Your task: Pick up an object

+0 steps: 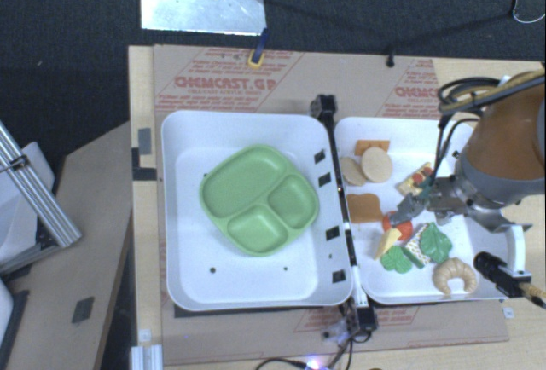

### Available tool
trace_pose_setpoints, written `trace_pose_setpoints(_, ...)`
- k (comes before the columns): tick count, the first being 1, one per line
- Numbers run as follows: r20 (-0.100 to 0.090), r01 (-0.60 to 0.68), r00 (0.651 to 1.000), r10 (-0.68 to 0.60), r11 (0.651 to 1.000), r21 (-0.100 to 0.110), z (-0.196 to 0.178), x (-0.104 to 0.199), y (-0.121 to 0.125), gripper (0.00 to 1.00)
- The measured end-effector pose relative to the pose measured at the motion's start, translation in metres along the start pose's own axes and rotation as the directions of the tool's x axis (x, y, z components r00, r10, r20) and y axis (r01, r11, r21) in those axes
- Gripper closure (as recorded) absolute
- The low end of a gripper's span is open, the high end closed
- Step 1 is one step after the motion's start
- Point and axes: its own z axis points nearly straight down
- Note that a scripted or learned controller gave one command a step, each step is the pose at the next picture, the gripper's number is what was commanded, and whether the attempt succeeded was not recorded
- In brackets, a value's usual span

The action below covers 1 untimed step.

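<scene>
Two white bins are set side by side on the bench, presumably so that things can be moved from one to the other. The left bin (183, 274) holds one green tray (258, 199) with three compartments, lying flat near the middle, none of them seen to hold anything. The right bin (401, 128) holds the toy food, gathered in a loose cluster, probably as it was tipped in, so that several pieces touch or overlap. About nine pieces can be counted: one orange slab (372, 146) at the top, two round tan slices (365, 166) just below it, one brown toast-like piece (364, 207), one small striped piece (415, 181) near the arm, one red piece (402, 229), one yellow wedge (388, 241), one green leafy piece (435, 242) with a smaller green bit beside it, and one croissant (455, 274) at the near edge. The count of the small pieces is uncertain, since they overlap. The gripper (404, 212) is lowered into the cluster from the right, just above the red piece, which is judged to be the target. Its dark fingers are seen at a slant, and it cannot be told whether they are spread or closed, nor whether anything lies between them.
</scene>
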Motion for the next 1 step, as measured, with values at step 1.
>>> trace_pose_setpoints(1, 0.0, -0.009, 1.0, 0.009, 1.0, 0.003, 0.0046, -0.0003, -0.0009, 0.0)
